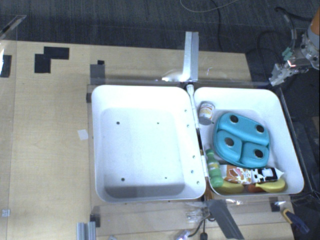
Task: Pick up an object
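The tabletop (pixel 45 134) is pale wood, lying under a clear sheet with black tape marks near its far left corner. Beyond its far edge the floor (pixel 100 9) is dark grey carpet, with a thin cable (pixel 210 4) looping across it. A metal post (pixel 191 56) stands upright at the far edge, on the line where the two bins meet.

Two white bins sit side by side, touching along their inner rims. The left bin (pixel 142 144) shows a bare floor with a few small dark dots. The right bin (pixel 270 101) holds all the objects. One blue plastic tray (pixel 242 140) with three round hollows lies tilted in its middle. One small can (pixel 205 112) lies near the far left corner of that bin, just beside the tray. Along the near wall lie one green bottle (pixel 214 166) at the left corner, one printed packet (pixel 250 174), partly under the tray's near edge, and one yellow banana (pixel 265 186) against the near rim.

The hand (pixel 286 70) hangs off the far right corner of the right bin, outside its rim and well apart from every object. Whether it is open or closed cannot be told, as it is small and blurred.
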Controlling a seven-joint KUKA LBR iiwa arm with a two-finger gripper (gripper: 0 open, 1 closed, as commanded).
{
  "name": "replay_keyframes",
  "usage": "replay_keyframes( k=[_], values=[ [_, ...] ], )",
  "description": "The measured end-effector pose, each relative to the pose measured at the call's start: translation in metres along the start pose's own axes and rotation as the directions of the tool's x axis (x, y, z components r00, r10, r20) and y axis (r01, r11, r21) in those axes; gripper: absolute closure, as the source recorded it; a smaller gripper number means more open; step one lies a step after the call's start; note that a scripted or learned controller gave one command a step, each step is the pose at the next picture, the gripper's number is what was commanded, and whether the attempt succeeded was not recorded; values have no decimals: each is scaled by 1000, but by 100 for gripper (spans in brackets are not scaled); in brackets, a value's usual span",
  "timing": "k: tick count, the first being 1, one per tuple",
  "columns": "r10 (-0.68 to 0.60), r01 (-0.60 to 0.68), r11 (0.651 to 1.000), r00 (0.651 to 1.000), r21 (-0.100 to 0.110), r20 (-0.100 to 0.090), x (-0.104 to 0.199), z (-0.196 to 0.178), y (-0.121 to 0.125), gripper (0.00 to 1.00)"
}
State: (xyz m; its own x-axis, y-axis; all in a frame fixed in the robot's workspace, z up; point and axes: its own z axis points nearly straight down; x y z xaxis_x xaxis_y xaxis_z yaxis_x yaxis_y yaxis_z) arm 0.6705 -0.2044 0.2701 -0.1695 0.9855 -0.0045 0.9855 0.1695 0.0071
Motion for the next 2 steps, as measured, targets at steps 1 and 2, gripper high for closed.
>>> replay_keyframes(
  k=[1,2],
  values=[
    [2,-2,1000,1000,-2,0,-1,-71,0,100],
    [-4,4,1000,1000,-9,4,0,-84,2,100]
  ],
)
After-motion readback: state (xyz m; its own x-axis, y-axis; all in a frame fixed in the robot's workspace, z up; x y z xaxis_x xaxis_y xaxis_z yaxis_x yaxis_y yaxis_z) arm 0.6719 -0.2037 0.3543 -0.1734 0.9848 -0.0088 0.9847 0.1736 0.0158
